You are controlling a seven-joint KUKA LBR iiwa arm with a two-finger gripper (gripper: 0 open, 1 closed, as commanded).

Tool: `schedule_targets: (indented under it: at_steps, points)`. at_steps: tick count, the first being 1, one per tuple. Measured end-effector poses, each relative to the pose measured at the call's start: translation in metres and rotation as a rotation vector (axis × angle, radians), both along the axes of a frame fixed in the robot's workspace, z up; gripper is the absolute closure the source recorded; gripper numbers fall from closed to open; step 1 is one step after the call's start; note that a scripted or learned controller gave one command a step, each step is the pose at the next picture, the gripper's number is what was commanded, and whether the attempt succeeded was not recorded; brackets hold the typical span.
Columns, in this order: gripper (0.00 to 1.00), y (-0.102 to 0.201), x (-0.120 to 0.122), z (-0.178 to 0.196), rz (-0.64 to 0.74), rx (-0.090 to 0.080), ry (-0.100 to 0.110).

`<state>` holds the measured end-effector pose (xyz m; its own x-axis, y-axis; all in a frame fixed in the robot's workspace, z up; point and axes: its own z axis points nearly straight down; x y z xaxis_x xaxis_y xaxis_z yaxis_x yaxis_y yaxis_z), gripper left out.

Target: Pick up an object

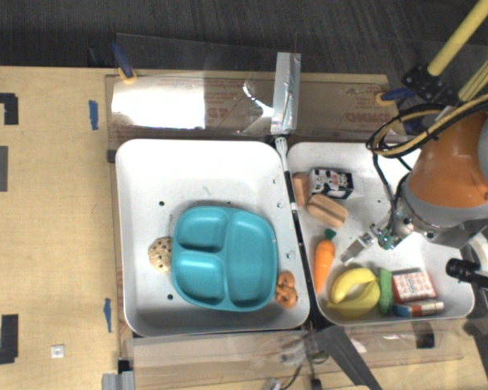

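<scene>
My gripper (369, 242) hangs low over the middle of the right bin (366, 162), below the orange-banded wrist (451, 177). Nothing shows in its grasp. Just left of it lies an orange carrot (323, 263). A yellow banana-like fruit (352, 289) sits in front of it, with a green piece (385, 291) beside the fruit. A red box (412, 284) and a marker (415, 307) lie at the front right. Toward the back are a hot dog bun (326, 210) and a black-and-white box (331, 183).
The left bin (195, 157) holds a teal divided plate (225, 256), a cookie (159, 253) at its left and a small orange pastry (285, 289) at its right. A divider wall (294, 218) runs between the bins. Cables (390, 132) loop behind the arm.
</scene>
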<state>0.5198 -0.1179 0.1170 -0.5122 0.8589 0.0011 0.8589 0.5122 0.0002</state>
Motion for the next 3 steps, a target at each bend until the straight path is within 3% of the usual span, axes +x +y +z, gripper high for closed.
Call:
schedule_targets:
  at_steps: [1, 2, 3]
  points:
    - [0.0, 0.015, 0.005, -0.03, -0.057, -0.002, -0.004]
    - [0.0, 0.015, -0.001, -0.03, -0.1, -0.001, -0.009]
    - [0.0, -0.01, -0.036, 0.003, -0.055, -0.001, -0.001]
